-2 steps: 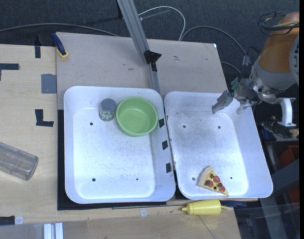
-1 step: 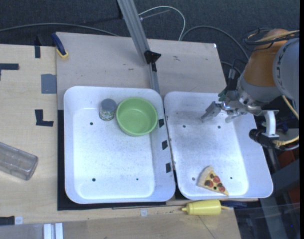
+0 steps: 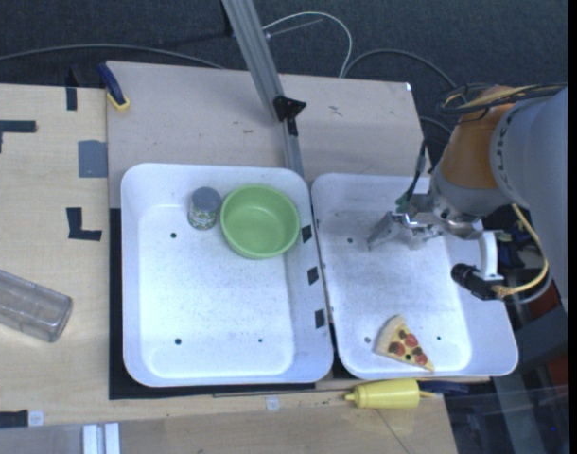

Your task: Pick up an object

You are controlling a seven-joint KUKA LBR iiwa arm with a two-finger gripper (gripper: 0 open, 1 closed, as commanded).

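Gripper (image 3: 391,232): in right bin (image 3: 350,334), upper part; fingers spread apart, nothing between them; pizza slice (image 3: 403,341) lies at 6 o'clock of it, well apart, ungrasped; judged: pick not yet begun, descent and grasp remain.

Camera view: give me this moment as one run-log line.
tool: over right white bin, nothing held | toy pizza slice: right bin, untouched | green plastic bowl, small grey can: left bin

A toy pizza slice (image 3: 403,342) lies flat at the right bin's near edge; a green bowl (image 3: 260,220) sits upright in the left bin, a small grey can (image 3: 204,207) touching it.
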